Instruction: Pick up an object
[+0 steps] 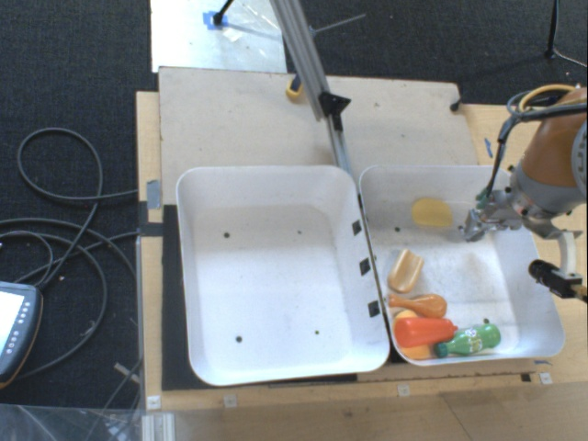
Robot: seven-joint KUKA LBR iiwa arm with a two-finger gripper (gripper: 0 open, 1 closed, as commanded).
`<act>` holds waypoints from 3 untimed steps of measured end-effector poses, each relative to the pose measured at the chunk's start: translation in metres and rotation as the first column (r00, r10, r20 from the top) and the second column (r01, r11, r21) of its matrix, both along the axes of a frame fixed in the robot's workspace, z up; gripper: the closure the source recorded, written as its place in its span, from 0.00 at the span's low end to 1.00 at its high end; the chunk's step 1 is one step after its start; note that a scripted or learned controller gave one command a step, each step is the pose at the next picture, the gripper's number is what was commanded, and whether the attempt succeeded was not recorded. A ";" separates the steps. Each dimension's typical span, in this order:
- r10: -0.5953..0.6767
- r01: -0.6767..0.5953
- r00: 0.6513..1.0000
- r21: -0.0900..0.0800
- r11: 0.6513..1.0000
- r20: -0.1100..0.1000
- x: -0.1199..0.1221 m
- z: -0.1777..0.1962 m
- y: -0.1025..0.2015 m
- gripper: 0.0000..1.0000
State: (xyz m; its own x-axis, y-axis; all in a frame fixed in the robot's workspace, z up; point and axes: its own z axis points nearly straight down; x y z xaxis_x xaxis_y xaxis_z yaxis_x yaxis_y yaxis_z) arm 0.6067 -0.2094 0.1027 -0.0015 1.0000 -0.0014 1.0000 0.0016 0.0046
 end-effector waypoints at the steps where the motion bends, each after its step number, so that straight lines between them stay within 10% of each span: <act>1: -0.001 0.001 1.000 -0.001 1.000 0.002 -0.003 0.047 -0.006 1.00; 3: 0.005 -0.005 1.000 -0.001 1.000 0.004 0.004 0.169 0.001 1.00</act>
